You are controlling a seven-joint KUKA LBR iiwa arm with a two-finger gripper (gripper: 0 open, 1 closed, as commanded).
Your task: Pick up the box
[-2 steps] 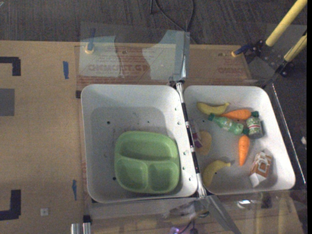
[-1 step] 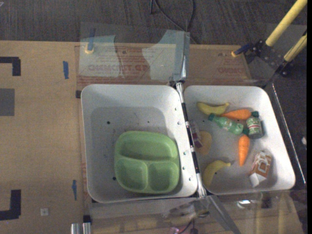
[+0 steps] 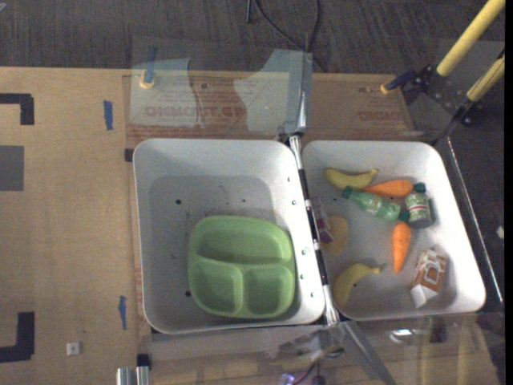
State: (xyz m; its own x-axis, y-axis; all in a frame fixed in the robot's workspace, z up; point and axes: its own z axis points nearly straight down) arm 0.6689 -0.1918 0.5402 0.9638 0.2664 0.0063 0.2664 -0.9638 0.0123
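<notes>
Box (image 3: 430, 273) is lying tilted at lower right of the right bin (image 3: 465, 215), just beside a carrot (image 3: 401, 245). Green tray (image 3: 240, 266) is sitting in the left bin (image 3: 160, 175).

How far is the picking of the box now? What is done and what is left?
Nothing looks done yet: the box lies in the near right corner of the right bin, beside a carrot. Nothing is in hand. The whole job is left: reaching the box, gripping it and lifting it.

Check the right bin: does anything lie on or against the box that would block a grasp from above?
Nothing visible covers the box, which lies at the near right of the right bin. The nearest item, an upright carrot, sits just left of it, apart.
</notes>
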